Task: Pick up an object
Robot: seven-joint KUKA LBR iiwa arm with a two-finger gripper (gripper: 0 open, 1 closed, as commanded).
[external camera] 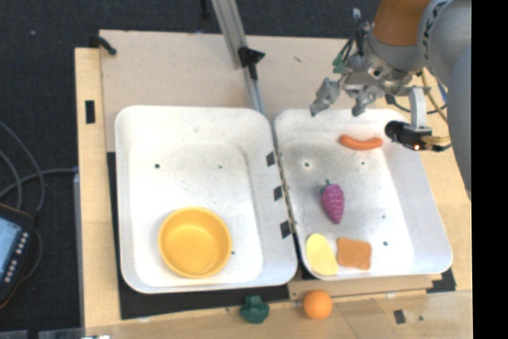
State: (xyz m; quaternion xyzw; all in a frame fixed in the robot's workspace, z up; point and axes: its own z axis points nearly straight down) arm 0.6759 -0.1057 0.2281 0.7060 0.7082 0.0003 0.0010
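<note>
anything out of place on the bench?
Yes. An orange ball and a small green item lie on the bench in front of the bins, outside them. Everything else sits inside a bin: yellow bowl left; sausage and purple grapes right.

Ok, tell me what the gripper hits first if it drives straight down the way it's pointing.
Probably bare floor at the far end of the right bin. The gripper, fingers spread, hangs over that far rim, just short of the sausage; depth is unclear from one slanted view.
</note>
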